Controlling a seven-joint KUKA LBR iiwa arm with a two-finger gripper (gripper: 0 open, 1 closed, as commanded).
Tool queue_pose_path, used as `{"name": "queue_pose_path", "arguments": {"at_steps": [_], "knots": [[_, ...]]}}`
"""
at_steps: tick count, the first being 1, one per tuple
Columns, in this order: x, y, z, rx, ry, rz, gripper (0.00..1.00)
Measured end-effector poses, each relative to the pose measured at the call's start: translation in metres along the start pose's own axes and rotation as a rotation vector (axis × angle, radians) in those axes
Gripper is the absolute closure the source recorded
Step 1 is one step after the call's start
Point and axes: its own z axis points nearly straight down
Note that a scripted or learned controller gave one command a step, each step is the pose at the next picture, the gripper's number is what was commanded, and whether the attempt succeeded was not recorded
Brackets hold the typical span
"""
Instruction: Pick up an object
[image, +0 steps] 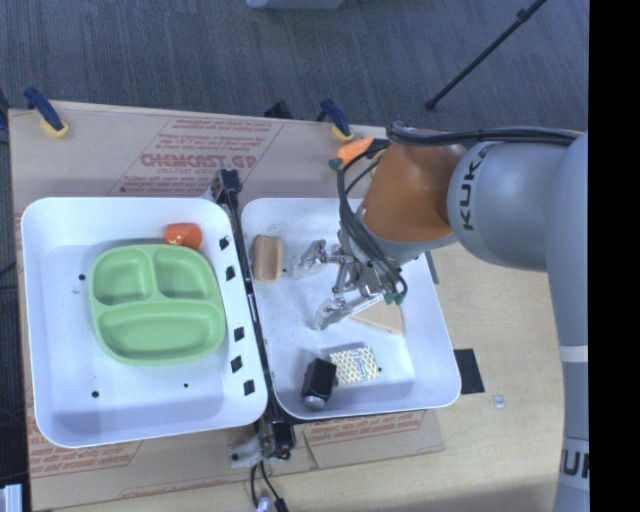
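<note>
Bench (90, 135): brown board, red print at upper left of centre, clamped by blue-and-yellow clips along the top edge.

Arm (520, 200): grey, entered from the right of the frame, with the orange band (405, 195) above the wrist at upper centre-right. Cables are looped around the wrist.

Left bin (45, 330): white, shallow, set in the left half of the frame. Right bin (430, 345): white, set in the centre, its left wall touching the left bin along a black-clipped seam.

Tray (158, 302): green, three compartments, laid in the middle of the left bin.

Gripper (322, 285): metal, held over the middle of the right bin, the fingers (308, 256) seen spread apart, one toward the upper left, one toward the lower left. Nothing is seen between them.

Wedge (385, 318): tan, flat, lying just right of the gripper near the bin's right side, partly hidden under the gripper body.

Block (266, 257): tan, upright-oblong, lying at the upper left of the right bin, near the seam, apart from the fingers.

Packet (356, 364): speckled, patterned, tilted, at the lower centre of the right bin.

Black item (318, 382): small, just left of the packet, touching or nearly touching it; contact cannot be told.

Orange item (183, 236): small, at the top of the left bin, just above the tray's upper edge.
</note>
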Motion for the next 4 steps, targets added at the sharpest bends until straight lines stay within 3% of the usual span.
{"name": "queue_pose_path", "arguments": {"at_steps": [2,3,4], "knots": [[-0.059,-0.024,0.0,0.0,-0.001,-0.432,0.0],[-0.061,-0.006,0.0,-0.001,0.003,-0.463,0.0],[-0.064,0.007,0.0,-0.003,0.003,-0.721,0.0]]}}
